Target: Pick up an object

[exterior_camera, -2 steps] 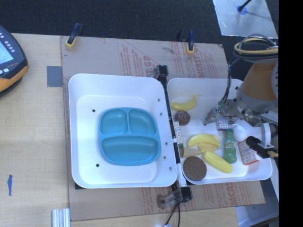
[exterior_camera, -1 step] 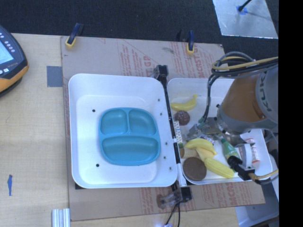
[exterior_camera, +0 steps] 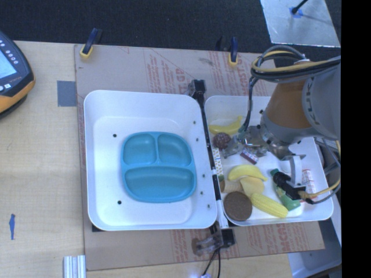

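Observation:
The right bin (exterior_camera: 324,213) holds a jumble of toy food. A yellow banana (exterior_camera: 246,172) lies mid-bin, above a pale slice (exterior_camera: 251,185). A yellow corn-like piece (exterior_camera: 269,205) and a brown round disc (exterior_camera: 237,206) sit near the front. A small yellow piece (exterior_camera: 227,126) and a dark brown ball (exterior_camera: 221,139) lie at the back left. My gripper (exterior_camera: 246,147) is low in the bin's back half, just right of the brown ball and above the banana, with a small dark red piece (exterior_camera: 250,156) right under it.
The left bin (exterior_camera: 98,155) carries a blue divided plate (exterior_camera: 158,167). A green item (exterior_camera: 288,197) and a white tube (exterior_camera: 305,178) lie at the right bin's right side. The arm (exterior_camera: 295,103) covers that bin's back right corner. A yellow-and-black device (exterior_camera: 11,68) sits far left.

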